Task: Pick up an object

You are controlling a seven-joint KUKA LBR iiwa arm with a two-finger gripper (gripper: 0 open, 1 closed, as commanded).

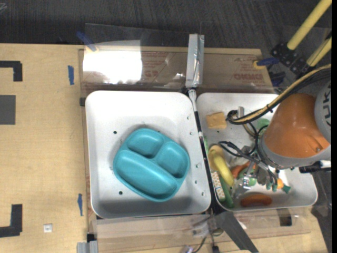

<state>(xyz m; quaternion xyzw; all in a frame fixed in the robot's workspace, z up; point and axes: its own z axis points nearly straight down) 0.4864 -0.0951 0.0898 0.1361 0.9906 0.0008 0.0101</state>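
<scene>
In the camera view the right bin [309,194] holds a pile of small objects: a tan block [216,120] near its far left corner, a yellow banana-shaped piece [220,165] along its left side, a red piece [256,199] near the front and green bits among them. My gripper [251,177] reaches down into this pile from under the orange band [295,125] of the arm. Cables and the wrist hide its fingers. Nothing can be seen held between them.
The left bin [100,120] contains a teal divided plate [152,163] with three compartments. A metal divider [195,62] stands behind the seam between the bins. Black and yellow cables [258,115] trail over the right bin. Brown bench surface lies at the left.
</scene>
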